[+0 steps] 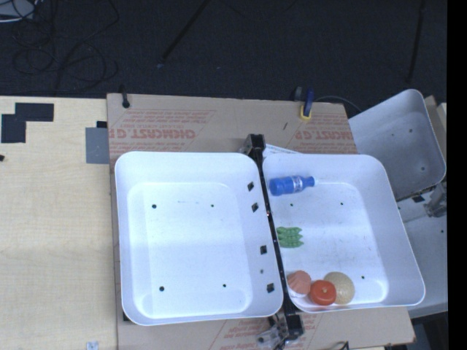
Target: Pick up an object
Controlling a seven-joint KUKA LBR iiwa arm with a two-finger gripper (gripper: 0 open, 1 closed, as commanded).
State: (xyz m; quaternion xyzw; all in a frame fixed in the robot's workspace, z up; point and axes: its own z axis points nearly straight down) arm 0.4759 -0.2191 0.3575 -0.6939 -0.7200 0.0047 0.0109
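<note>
Two white bins sit side by side on a brown cardboard sheet (pixel 182 126) with red letters on it. The left bin (pixel 124 217) and the right bin (pixel 390 217) touch along the middle, and a black strip (pixel 268 217) with little clips runs down between them.

All the things to pick up are in the right bin. A blue bottle (pixel 290 185) lies on its side near the far left corner of that bin, with its cap pointing to the right. A small green thing (pixel 290 237) lies close to the left wall, about halfway down. In the near left corner, three round things sit bunched together: a pink one (pixel 298 281), a red one (pixel 322 292) and a pale tan one (pixel 340 286). The red one touches both the others.

A light wooden table top (pixel 51 254) lies to the left of the cardboard. A shiny grey plate (pixel 398 141) sticks up behind the right bin. A small blue and yellow clamp (pixel 307 105) holds the far edge of the cardboard.
</note>
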